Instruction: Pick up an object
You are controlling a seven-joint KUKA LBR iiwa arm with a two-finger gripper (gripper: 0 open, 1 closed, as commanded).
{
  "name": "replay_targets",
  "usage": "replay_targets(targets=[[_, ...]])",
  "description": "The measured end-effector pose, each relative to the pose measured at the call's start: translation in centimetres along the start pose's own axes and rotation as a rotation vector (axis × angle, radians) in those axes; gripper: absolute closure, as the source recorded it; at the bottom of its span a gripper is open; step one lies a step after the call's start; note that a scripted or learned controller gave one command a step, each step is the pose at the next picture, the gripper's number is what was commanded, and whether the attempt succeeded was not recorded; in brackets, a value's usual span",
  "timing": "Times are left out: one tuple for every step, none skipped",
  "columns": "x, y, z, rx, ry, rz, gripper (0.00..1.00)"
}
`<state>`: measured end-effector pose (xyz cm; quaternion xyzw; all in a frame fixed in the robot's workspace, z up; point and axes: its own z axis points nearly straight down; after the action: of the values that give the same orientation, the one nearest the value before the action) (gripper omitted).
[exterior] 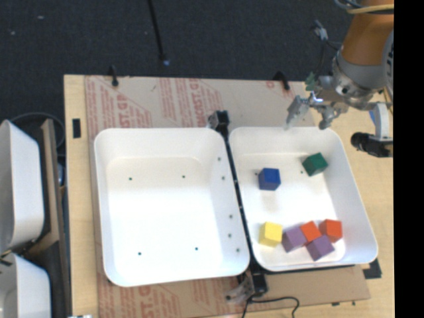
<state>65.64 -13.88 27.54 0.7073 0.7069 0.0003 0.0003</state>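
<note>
Blocks lying in right bin, none gripped. Gripper hovering over far rim of right bin, fingers spread apart, nothing between them. Green block sitting nearest gripper, in far right part of bin. Blue block resting apart, toward bin centre. Yellow block, two purple blocks and two orange blocks clustering along near edge, most touching. Left bin adjoining on left.
</note>
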Motion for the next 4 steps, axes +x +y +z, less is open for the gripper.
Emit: replay_targets(targets=[[2.4, -0.8, 13.9, 0.012, 0.002, -0.001, 0.0], [-0.3, -4.7, 17.0, 0.003, 0.0, -0.073, 0.0], [0.4, -6.2, 17.5, 0.0, 0.0, 0.073, 0.0], [-0.3, -1.5, 17.4, -0.001, 0.0, -0.001, 0.0]])
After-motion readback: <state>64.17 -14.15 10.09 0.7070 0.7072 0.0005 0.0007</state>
